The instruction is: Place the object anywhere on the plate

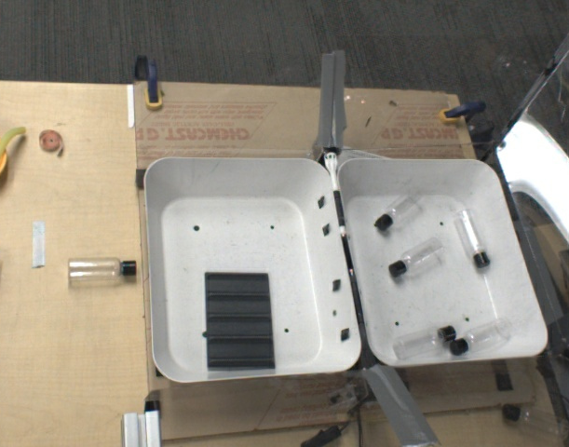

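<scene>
Plate: black ribbed rectangular plate (237, 322) lies flat in left white bin (172, 212), the drop target.
Objects: clear black-capped plastic vials (422, 256) loose in right white bin (508, 214), none yet moved.

Two bins sit side by side on the counter (70, 361), touching along their inner rims. In the left bin (163, 277) a ribbed plate (238, 321) lies toward the near edge. The right bin (517, 250) holds five vials: one (397, 212) at the back, one (415, 258) in the middle, one (471, 237) to its right, two (452, 339) together near the front. Another vial (101, 269) lies on the counter, left of the bins.
</scene>
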Action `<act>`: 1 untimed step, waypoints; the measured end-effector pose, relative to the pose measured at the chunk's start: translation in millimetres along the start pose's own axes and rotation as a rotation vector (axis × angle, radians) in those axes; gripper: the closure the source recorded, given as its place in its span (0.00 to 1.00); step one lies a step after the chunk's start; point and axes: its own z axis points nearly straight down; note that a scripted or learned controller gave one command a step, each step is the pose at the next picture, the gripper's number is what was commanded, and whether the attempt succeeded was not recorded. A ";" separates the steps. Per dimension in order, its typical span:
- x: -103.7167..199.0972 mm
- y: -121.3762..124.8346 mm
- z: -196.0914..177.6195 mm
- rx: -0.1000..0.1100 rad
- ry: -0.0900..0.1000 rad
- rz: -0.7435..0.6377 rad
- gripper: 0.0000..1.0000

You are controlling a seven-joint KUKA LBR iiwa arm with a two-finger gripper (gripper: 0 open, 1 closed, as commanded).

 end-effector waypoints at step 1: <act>69.7 -26.4 0.6 -0.001 0.000 -0.001 0.00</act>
